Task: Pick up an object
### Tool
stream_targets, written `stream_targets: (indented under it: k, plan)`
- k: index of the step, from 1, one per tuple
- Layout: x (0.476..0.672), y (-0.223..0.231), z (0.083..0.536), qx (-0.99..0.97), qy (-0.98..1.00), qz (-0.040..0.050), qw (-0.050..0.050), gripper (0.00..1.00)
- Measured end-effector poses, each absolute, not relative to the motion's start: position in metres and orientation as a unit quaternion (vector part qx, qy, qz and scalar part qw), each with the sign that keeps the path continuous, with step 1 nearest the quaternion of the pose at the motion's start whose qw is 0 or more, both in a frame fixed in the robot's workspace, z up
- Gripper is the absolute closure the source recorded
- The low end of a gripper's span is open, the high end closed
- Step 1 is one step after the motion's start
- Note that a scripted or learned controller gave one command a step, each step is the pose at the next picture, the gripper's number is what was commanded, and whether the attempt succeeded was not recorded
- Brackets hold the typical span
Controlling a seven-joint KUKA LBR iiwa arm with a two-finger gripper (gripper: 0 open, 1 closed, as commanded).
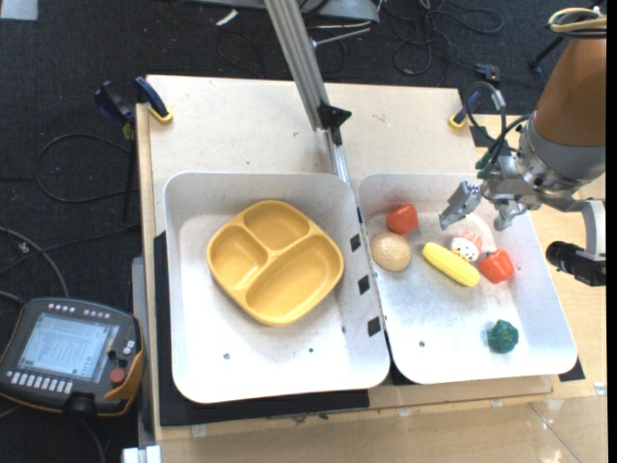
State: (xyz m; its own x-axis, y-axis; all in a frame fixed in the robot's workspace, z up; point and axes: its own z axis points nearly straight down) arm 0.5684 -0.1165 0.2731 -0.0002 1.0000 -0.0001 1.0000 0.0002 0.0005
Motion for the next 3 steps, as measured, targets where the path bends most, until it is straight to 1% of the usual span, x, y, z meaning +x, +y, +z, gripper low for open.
stream_targets:
  k: [1, 2, 3]
  plan:
    - [0.544, -0.175, 0.216, 0.709, 0.705, -0.0029, -0.002, 0.00]
    - [0.547, -0.171, 0.229, 0.707, 0.707, 0.0003, 0.001, 1.00]
    - [0.510, -0.209, 0.280, 0.709, 0.705, 0.0003, 0.004, 1.00]
